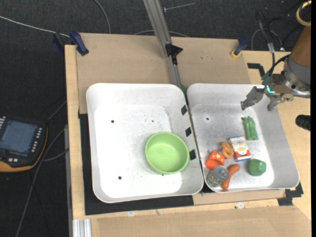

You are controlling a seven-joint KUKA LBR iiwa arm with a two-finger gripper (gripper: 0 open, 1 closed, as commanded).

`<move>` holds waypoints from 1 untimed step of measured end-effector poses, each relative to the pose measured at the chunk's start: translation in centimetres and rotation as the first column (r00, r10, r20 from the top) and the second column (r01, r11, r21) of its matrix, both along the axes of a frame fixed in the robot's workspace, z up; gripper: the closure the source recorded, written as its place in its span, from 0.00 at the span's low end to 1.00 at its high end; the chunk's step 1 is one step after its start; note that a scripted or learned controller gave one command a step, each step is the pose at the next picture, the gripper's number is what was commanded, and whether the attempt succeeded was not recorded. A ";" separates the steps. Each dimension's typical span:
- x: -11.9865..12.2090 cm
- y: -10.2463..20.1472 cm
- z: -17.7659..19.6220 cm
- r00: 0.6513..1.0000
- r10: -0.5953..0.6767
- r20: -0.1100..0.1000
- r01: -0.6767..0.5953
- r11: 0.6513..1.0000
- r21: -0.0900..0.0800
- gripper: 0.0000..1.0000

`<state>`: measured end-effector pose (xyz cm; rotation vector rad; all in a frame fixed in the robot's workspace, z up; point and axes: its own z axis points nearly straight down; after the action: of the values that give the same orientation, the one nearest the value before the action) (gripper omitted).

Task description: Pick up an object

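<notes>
While my end effector (260, 98) hangs over the far right side of the right white bin (217, 100), its two dark fingers are spread wide with nothing between them. So the job is not done yet; nothing has been picked up. The things I could grab sit in the near part of this bin: a long green pepper-shaped toy (250, 128) closest to me, then a small white and orange box (240, 148), a round green toy (256, 167) and an orange carrot toy (230, 174). A light green plastic bowl (167, 153) rests in the left white bin (123, 102). I think I must go down, close and lift.
</notes>
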<state>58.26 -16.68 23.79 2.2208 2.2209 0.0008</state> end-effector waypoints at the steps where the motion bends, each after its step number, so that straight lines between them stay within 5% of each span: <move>1: 0.0 0.0 0.0 1.000 0.000 0.000 0.000 1.000 0.000 0.00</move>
<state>58.26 -16.68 23.79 2.2209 2.2210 0.0007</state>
